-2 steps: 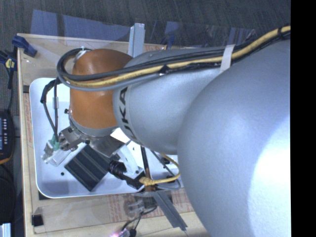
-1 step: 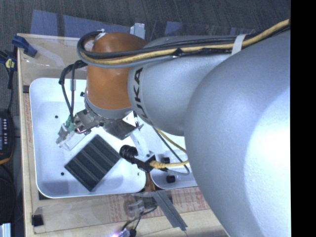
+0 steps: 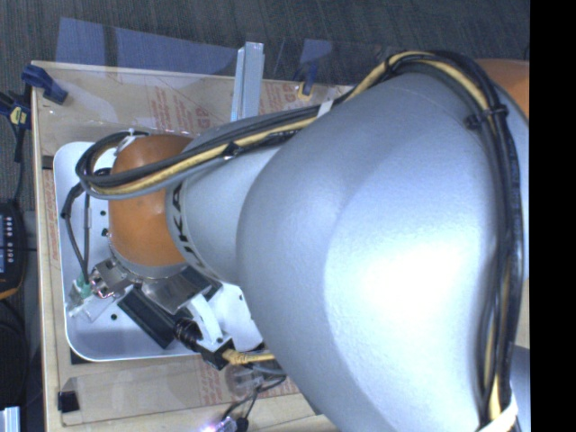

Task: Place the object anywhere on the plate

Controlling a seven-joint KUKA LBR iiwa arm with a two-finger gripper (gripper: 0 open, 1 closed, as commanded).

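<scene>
Arm [image 3: 378, 241], grey, orange-banded: leaning low over white bin [image 3: 61, 174], presumably reaching; hand [image 3: 99, 291] state cannot be told.

- Arm [image 3: 378, 241]: smooth grey casing, satin sheen.
- Orange band [image 3: 144, 205]: glossy, smooth.
- Bin [image 3: 67, 174]: white, smooth, plastic-like.
- Bench [image 3: 162, 97]: wood-like board under a clear film.

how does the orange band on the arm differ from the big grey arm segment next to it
The orange band is glossy amber and narrow; the large grey arm segment is matte silver-grey and much bulkier. The band sits over the white bin at left; the grey segment occupies the right. Both are rounded, with black and yellow cables running over them.
</scene>
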